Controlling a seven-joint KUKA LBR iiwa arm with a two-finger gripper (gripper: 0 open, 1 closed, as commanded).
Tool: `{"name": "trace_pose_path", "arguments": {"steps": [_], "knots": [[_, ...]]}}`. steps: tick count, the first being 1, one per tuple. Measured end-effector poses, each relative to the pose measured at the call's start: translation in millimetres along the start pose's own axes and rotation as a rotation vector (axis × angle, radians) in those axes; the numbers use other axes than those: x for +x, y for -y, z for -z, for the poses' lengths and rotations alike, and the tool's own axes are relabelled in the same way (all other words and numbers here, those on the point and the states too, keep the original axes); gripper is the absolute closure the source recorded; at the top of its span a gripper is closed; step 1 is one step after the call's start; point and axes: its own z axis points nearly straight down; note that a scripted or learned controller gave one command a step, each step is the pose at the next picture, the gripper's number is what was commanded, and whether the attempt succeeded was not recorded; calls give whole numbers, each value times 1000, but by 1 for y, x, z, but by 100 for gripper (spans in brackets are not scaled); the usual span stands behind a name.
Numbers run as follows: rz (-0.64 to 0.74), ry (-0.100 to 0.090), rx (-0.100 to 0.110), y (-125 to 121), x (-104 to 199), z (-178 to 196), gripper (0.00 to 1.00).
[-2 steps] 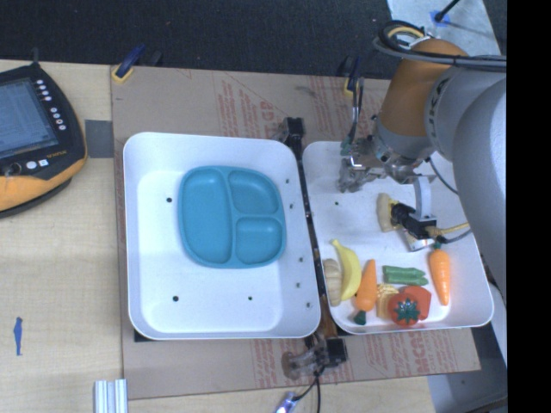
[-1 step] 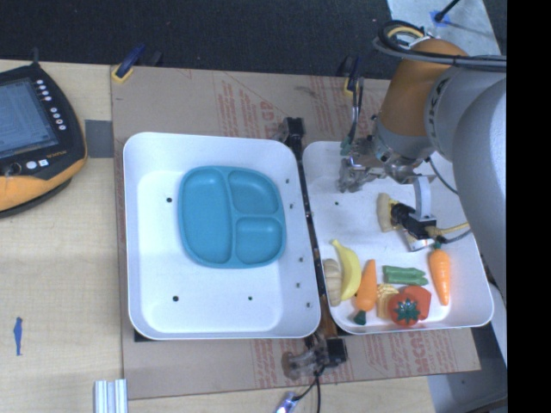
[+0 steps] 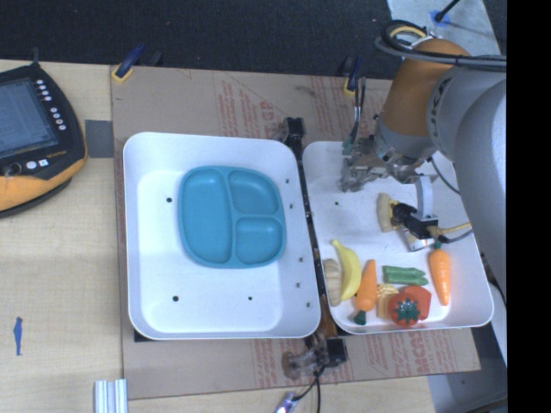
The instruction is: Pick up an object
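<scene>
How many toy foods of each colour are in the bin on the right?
Orange: 2, carrot and carrot
Yellow: 1, banana
Green: 1, green vegetable
Red: 1, red pepper
Cream: 1, pale piece
Total: 6

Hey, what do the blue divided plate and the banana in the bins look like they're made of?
Blue divided plate: probably moulded plastic, uniform colour, soft satin sheen, rounded compartment ridges. Banana: likely a plastic toy, flat even yellow, smooth surface, though the view is too coarse to be sure.

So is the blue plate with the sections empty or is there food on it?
Empty. All three sections of the blue divided plate show bare blue; the toy banana and carrots lie in the right bin.
</scene>
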Motion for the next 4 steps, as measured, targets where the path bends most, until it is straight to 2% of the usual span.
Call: {"name": "trace_pose_path", "arguments": {"steps": [4], "knots": [[2,0,2,0,4,0,0]]}}
